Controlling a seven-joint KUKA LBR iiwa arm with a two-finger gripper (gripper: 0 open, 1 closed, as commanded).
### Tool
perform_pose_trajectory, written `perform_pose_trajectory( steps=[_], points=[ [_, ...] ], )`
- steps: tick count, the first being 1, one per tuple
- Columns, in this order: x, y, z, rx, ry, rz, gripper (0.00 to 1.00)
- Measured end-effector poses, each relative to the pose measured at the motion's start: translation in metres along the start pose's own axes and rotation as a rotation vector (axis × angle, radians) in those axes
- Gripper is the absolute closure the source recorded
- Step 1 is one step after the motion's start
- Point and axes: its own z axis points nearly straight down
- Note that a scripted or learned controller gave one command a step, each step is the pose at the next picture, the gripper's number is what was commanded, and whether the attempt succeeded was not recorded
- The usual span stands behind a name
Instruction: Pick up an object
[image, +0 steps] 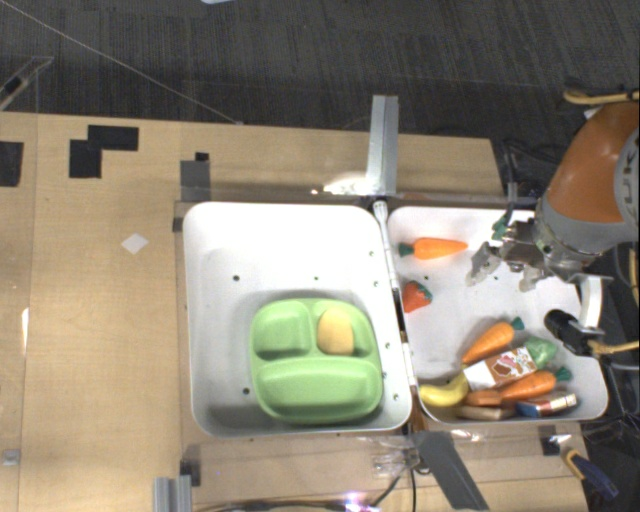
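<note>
**Toy food heaped below an empty, spread gripper**

Nearest the lens, at the bottom edge of the right bin (440, 340), a jumble of glossy plastic toy food lies packed together: a curved yellow banana (443, 392), a tapered orange carrot (490, 340) with a green tuft, a second carrot (527, 385) lying flatter, a small printed carton (505, 366) in red and white, and a slim tube-shaped piece (547, 404) along the rim. All of it sits well below the fingers, toward the near wall.

Above that heap the gripper (507, 268) hangs over bare white bin floor, its two grey metal fingers (481, 263) spread apart with nothing between them. Just left of the fingers and slightly higher lies a lone smooth carrot (437, 248), pointed end to the right, not touching them. Lower left of the fingers, against the dividing wall, sits a small red strawberry-like piece (415, 295) with a green cap.

Far left of the fingers, in the left bin (220, 260), a lime-green divided tray (313, 360) with rounded corners holds a matte yellow, egg-shaped lemon (336, 331) in its upper right compartment.
</note>
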Motion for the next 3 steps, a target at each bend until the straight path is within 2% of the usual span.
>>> perform_pose_trajectory(
  steps=[1,2,3],
  points=[
    [-0.014,0.011,-0.033,0.001,0.0,-0.128,0.0],
    [-0.04,-0.036,0.054,0.003,0.0,-0.074,0.0],
    [-0.039,-0.031,0.088,-0.007,0.0,-0.195,0.0]
  ],
)
